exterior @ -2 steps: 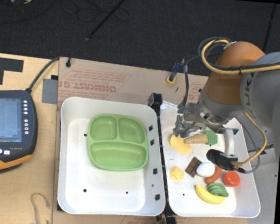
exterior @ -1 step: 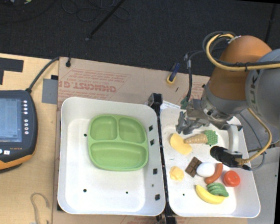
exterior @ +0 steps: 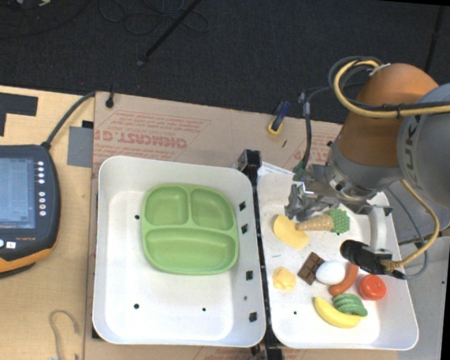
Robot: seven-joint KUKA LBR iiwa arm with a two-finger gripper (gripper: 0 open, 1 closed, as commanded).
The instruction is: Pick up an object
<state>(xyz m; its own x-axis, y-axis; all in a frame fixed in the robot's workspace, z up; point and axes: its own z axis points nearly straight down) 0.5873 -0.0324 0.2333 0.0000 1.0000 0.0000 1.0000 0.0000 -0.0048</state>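
My gripper [exterior: 302, 208] hangs low over the back of the right bin [exterior: 400, 336]. Directly under it lies a waffle cone [exterior: 314, 221] with a green leafy piece [exterior: 340, 222] at its right end. A yellow lemon-like piece [exterior: 290, 232] sits just in front of the gripper. Whether the gripper touches the cone is not visible. Further forward lie a brown chocolate piece [exterior: 310, 268], a white egg [exterior: 330, 272], a red sausage [exterior: 344, 279], a tomato [exterior: 371, 287], a banana [exterior: 334, 313], a green slice [exterior: 350, 304] and a small yellow piece [exterior: 283, 280].
The left bin [exterior: 110, 299] holds a green divided plate [exterior: 190, 229]. A black divider [exterior: 255, 249] runs between the two bins. A tablet with an orange case [exterior: 5, 205] lies left of the bins on the cardboard.
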